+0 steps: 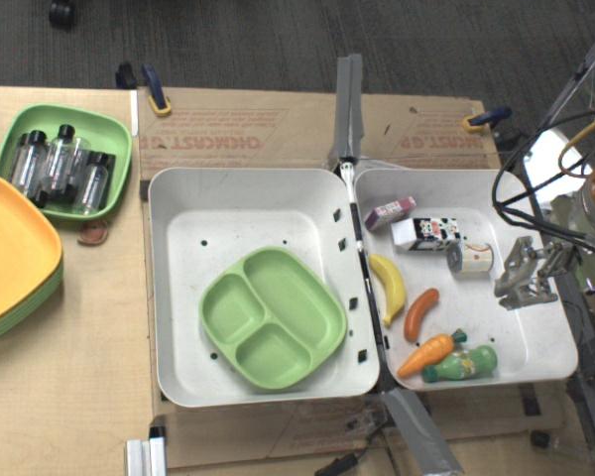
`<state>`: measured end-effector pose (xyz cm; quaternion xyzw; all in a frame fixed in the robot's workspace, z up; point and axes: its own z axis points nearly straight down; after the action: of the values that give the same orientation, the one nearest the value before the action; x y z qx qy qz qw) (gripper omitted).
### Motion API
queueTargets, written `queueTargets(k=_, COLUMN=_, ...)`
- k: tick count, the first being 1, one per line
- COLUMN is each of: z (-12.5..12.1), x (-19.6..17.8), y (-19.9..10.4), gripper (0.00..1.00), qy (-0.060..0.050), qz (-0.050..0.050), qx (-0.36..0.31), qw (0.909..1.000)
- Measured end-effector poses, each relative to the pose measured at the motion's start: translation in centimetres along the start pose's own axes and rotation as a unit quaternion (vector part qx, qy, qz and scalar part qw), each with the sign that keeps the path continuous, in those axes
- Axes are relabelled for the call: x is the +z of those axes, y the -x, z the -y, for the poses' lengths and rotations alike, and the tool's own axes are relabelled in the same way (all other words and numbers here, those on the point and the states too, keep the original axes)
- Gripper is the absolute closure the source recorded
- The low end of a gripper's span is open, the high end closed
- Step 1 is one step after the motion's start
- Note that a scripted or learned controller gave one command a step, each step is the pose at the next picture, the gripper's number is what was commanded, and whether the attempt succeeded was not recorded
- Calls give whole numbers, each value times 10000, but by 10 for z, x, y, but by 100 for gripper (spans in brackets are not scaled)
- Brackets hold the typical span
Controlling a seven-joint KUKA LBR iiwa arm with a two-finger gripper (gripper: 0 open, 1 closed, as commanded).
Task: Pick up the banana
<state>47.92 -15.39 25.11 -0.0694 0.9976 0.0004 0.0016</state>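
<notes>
Camera view: banana (388,286) lengthwise top-to-bottom.

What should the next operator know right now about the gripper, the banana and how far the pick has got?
Gripper: over the right side of the right bin, holding nothing; whether its fingers are open or shut cannot be told.
Banana: lying in the right bin near its left wall, beside the orange-red sausage-shaped toy, well apart from the gripper.
Done: nothing visible; the banana is not yet touched.
Left: move across to the banana, grasp it and lift it out.
</notes>
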Motion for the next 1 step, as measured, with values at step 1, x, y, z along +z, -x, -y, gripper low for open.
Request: queueTargets(k=1, z=65, x=-23, y=-5, gripper=100, qy=-1, qz=7, qx=-1475, qw=9891)
